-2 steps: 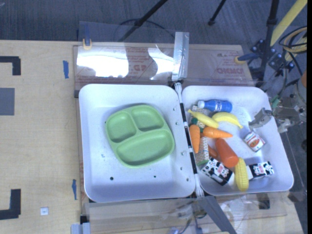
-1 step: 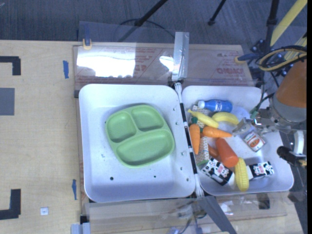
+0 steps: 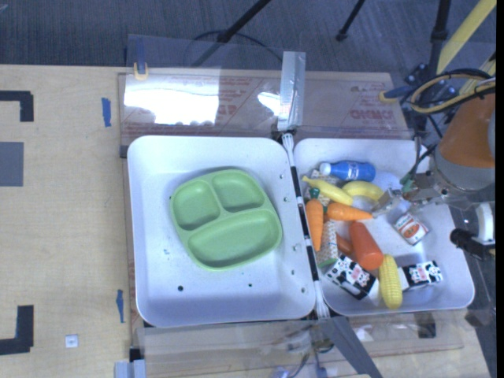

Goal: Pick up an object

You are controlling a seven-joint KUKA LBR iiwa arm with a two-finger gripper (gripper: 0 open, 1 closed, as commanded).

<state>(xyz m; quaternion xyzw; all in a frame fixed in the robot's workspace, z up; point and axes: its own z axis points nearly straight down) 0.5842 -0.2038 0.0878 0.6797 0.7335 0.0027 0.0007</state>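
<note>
Green plastic tray with three compartments (image 3: 227,219) lying flat at centre of left shallow white bin (image 3: 150,286), apart from all four walls. Noted clear of every other item.

Right shallow white bin (image 3: 457,294) carrying the loose items, mostly crowded against its left wall:
- Blue plastic bottle with white cap (image 3: 346,170) lying on its side near far edge.
- Yellow toy banana (image 3: 337,191) just nearer than the bottle, touching or overlapping a second yellow piece to its right; contact cannot be judged.
- Long orange toy carrot (image 3: 315,223) lying along left wall.
- Shorter orange carrot-shaped piece (image 3: 348,211) lying crosswise beside it, just below the banana.
- Red rounded cylinder (image 3: 366,245) at bin's middle, tilted, upper end near the shorter orange piece.
- Yellow toy corn cob (image 3: 390,280) near front edge, touching the red cylinder's lower end.
- Black-and-white cow-patterned box (image 3: 350,274) at front left corner, beside the corn cob.
- Smaller cow-patterned box (image 3: 423,274) just right of the corn cob, towards front edge.
- Small red-and-white packet (image 3: 409,228) lying alone in right half of bin.

Grey arm with orange band (image 3: 471,136) reaching over right edge of right bin. Tool (image 3: 403,198) positioned over bin's right half, just beyond the red-and-white packet. Tool state: cannot tell; metal parts blurred against bin. No item seen held.

Light wooden counter (image 3: 63,211) beneath both bins.
</note>
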